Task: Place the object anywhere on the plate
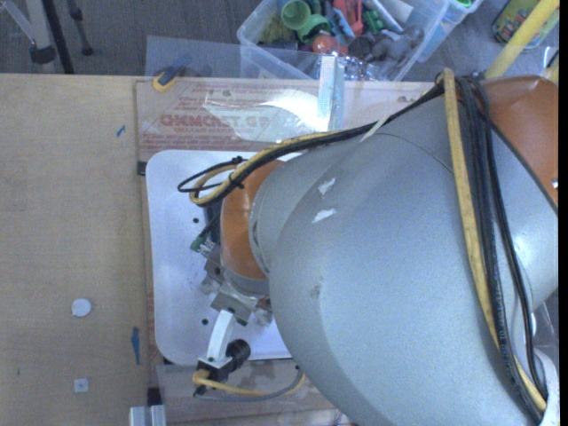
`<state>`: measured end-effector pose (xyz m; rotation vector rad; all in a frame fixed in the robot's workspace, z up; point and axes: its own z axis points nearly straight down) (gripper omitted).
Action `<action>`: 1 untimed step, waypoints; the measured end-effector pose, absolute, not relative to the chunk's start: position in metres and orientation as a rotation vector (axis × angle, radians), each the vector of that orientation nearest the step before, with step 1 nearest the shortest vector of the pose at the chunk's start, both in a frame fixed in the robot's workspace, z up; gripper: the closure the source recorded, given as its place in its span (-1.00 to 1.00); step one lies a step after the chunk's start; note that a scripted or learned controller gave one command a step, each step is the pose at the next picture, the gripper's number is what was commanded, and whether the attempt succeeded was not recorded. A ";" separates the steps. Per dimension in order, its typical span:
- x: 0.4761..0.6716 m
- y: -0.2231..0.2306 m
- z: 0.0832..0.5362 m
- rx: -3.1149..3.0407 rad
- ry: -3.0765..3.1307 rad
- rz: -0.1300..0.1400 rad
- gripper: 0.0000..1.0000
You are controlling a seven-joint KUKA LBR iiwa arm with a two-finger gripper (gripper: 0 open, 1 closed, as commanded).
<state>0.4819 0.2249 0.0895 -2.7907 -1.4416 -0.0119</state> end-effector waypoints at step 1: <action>0.482 0.225 0.089 -2.791 -1.442 -0.012 -1.00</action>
